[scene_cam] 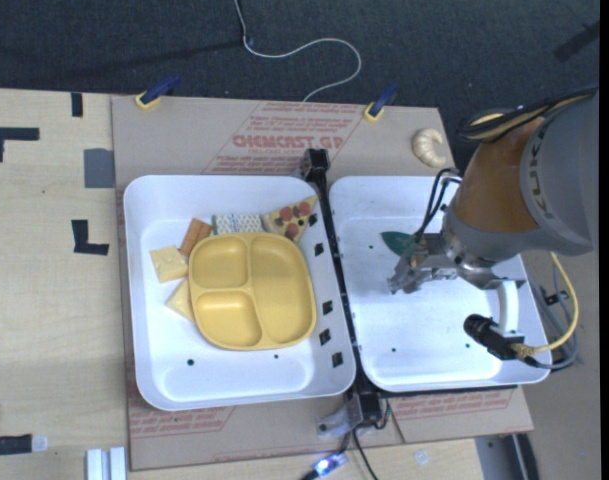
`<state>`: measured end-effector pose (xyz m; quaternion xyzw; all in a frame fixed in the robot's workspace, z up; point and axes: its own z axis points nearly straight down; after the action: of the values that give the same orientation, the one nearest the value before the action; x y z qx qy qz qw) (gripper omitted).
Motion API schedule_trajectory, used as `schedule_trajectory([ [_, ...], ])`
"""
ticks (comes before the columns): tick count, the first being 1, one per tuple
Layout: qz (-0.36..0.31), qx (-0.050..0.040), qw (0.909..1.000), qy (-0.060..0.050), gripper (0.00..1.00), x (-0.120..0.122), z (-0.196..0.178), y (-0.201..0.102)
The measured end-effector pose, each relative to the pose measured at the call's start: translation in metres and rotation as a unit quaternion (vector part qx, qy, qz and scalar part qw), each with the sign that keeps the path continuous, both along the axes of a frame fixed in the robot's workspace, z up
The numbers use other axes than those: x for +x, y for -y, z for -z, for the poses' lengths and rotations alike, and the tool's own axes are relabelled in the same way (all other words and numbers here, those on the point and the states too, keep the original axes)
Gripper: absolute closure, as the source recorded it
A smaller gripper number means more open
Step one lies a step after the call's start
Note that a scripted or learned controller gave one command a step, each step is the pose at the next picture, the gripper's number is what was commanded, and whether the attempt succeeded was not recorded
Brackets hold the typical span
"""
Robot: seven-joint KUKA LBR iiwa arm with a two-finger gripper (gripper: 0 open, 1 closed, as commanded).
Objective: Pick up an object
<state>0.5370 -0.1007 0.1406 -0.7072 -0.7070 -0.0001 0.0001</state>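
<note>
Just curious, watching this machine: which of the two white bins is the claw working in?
The right bin. The gripper hangs over its floor beside a small green object; the left bin holds a yellow plate and scraps.

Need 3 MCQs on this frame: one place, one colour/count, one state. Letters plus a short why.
1. Where is the yellow plate?
A. left bin
B. right bin
C. on the bench outside the bins

2. How many compartments does the plate have?
A. two
B. three
C. five

3. Where is the gripper?
A. over the left bin
B. over the right bin, low
C. over the cardboard, outside both bins

Key:
1 A: the plate lies in the left bin, partly over small flat items.
2 B: two compartments at the top, one wide one below.
3 B: the gripper is over the right bin, beside a small green object; whether it holds that object cannot be told.
</note>
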Motion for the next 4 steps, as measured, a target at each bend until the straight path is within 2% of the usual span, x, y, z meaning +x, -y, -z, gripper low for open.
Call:
schedule_trajectory([
  [2, -0.001, -0.0002, 1.0, 0.001, 1.0, 0.009, -0.085, 0.001],
  [3, -0.002, 0.0, 1.0, 0.0, 1.0, 0.036, -0.075, -0.042],
  [4, -0.003, 0.0002, 1.0, 0.001, 1.0, 0.081, -0.08, -0.086],
])
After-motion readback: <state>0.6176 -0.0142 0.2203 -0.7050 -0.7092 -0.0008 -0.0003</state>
